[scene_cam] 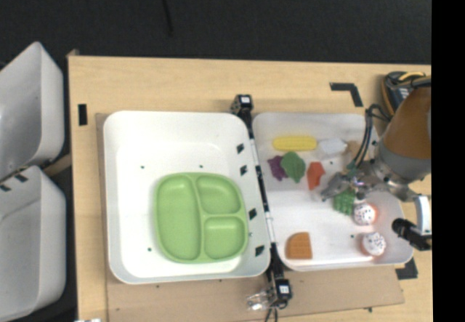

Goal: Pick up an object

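Observation:
The right bin (290, 222) holds several small toys: a yellow corn cob (294, 143), a purple piece (275, 166), a green leafy piece (293, 166), a red piece (314, 174), a clear piece (333, 146), a green broccoli-like piece (344, 203), two white spotted balls (365, 215) (373, 243) and an orange-brown slice (298, 246). My gripper (343, 186) hangs low over the bin's right half, just above the broccoli-like piece and right of the red piece. Its fingertips are dark and blurred against the toys.
The left bin (131, 139) holds a light green divided plate (200, 217). The grey arm with its orange band (408, 131) comes in over the right bin's right rim. Bare wooden bench (182, 81) surrounds both bins.

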`<state>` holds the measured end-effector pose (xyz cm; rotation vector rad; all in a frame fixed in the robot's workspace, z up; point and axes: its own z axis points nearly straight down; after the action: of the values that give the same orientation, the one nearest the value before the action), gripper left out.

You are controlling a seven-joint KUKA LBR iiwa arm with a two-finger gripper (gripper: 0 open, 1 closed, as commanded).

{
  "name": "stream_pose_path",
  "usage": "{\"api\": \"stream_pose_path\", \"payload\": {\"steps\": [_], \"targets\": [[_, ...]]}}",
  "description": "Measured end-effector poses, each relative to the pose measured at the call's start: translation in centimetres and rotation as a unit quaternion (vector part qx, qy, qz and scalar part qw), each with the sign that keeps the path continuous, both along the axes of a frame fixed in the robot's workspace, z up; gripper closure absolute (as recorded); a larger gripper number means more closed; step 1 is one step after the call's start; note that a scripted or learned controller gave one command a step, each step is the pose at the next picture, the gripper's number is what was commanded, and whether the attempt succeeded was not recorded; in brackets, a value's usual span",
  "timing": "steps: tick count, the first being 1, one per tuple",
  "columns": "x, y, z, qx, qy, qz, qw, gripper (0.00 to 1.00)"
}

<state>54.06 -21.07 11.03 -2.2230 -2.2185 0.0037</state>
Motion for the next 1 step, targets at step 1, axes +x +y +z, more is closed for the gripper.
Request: {"api": "stream_pose_path", "payload": {"steps": [1], "targets": [[0.01, -0.1, -0.97, -0.0001, -0.001, -0.001, 1.0, 0.0]]}}
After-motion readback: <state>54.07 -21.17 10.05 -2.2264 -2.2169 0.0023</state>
